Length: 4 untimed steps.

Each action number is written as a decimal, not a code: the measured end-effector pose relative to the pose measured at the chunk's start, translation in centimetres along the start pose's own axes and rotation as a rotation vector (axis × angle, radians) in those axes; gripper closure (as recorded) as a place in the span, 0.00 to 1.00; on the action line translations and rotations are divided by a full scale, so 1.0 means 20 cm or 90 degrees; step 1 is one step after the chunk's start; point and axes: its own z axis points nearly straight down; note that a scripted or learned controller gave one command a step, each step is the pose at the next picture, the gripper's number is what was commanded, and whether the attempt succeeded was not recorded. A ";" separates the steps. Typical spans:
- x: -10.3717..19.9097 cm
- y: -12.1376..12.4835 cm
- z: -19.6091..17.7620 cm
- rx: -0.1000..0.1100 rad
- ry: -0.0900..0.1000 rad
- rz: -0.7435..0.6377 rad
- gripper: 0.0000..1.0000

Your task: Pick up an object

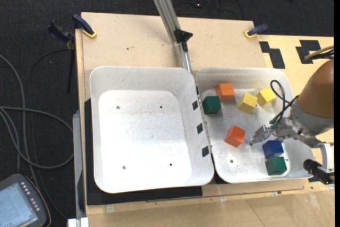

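Dark carpet surrounds the bench (pixel 138 42), a pale board clamped at its far corners, with cables trailing over the floor at left and a metal rail running in from the far edge. Two shallow white bins sit side by side on it. Left bin (pixel 106 82): bare white floor with faint specks. Right bin (pixel 241 73): seven blocks. Orange block (pixel 226 91) and dark green block (pixel 211 104) lie near the bin's far left corner; two yellow blocks (pixel 247 102) (pixel 266 95) lie toward the far right. Red-orange block (pixel 235 135) rests near the bin's middle. Blue block (pixel 272 147) and green block (pixel 276 165) touch one another near the near right corner. My claw (pixel 264 134) reaches in from the right edge, low between the red-orange and blue blocks; I cannot tell how far it is open, and no block is seen in its grip.
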 end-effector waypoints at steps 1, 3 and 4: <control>0.00 0.01 -0.06 -0.002 0.000 0.000 1.00; 0.00 0.00 -0.63 -0.005 -0.002 -0.003 1.00; 0.24 0.06 -0.69 -0.003 0.000 -0.006 1.00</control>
